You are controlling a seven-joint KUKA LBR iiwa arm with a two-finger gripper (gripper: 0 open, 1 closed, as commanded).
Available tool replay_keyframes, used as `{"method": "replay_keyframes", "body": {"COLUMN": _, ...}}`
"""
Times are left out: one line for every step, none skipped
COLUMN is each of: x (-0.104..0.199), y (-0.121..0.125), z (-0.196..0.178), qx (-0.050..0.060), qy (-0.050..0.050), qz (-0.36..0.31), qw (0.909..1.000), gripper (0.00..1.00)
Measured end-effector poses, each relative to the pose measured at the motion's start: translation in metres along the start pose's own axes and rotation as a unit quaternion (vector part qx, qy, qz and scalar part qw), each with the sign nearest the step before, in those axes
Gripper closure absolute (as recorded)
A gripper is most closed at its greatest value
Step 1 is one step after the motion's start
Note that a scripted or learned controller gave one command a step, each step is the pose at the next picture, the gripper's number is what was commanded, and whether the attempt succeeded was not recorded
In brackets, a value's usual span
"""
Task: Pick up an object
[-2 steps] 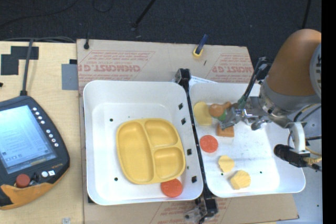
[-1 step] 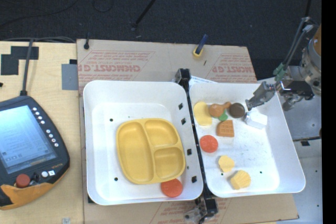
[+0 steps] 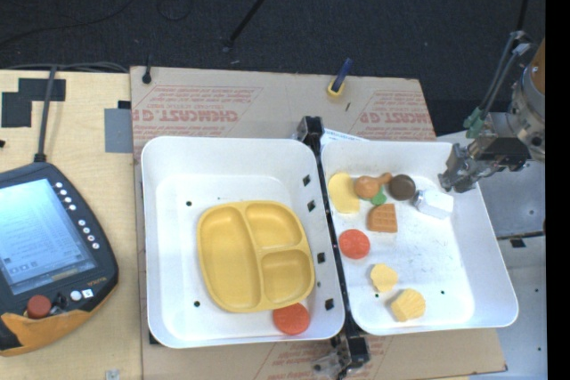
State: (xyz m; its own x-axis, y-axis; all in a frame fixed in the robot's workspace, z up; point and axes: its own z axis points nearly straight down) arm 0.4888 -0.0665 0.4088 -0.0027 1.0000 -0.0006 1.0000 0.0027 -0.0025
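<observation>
Looking at the right bin [image 3: 499, 280], you find the end effector [image 3: 454, 176] hovering over its upper right rim; whether it is spread or pinched you cannot tell. The nearest pick, a small white block [image 3: 434, 206], lies just below-left of it, long axis running left-right, slightly tilted.

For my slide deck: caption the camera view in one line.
Tool poised at the right bin's far edge above scattered toy foods; yellow divided plate in the left bin.

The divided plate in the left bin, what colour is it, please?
Yellow; the plate shows best in the camera view.
</observation>
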Motion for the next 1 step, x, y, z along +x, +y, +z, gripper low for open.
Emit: {"method": "replay_keyframes", "body": {"x": 0.0769, "y": 0.0028, "z": 0.0936, "qx": 0.005, "qy": 0.001, "qz": -0.001, "qw": 1.0, "gripper": 1.0}}
